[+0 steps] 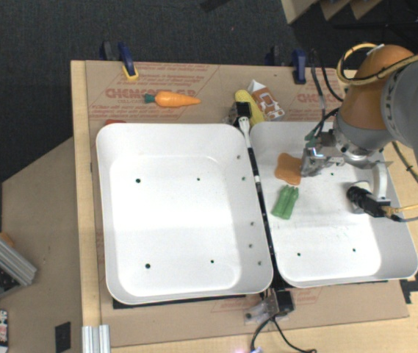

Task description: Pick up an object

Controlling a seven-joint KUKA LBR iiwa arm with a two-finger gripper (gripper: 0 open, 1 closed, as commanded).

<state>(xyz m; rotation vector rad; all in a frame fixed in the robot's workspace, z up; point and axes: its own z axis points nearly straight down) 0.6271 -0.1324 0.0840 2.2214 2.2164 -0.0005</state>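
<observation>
The grey arm (407, 101) enters from the frame's right edge, its orange band (366, 98) at upper right, wrist angled down-left toward the gripper (313, 159) right of centre

One fixed camera above the bench (84, 197) — slanted view down on both bins (172, 204)

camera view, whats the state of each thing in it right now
gripper: low in the right bin, beside the tan block
tan block: lying in the right bin, not lifted
green block: lying flat in the right bin, apart from the gripper
toy carrot: lying on the cardboard behind the left bin
right bin: holds both blocks
left bin: flat on the bench
</observation>
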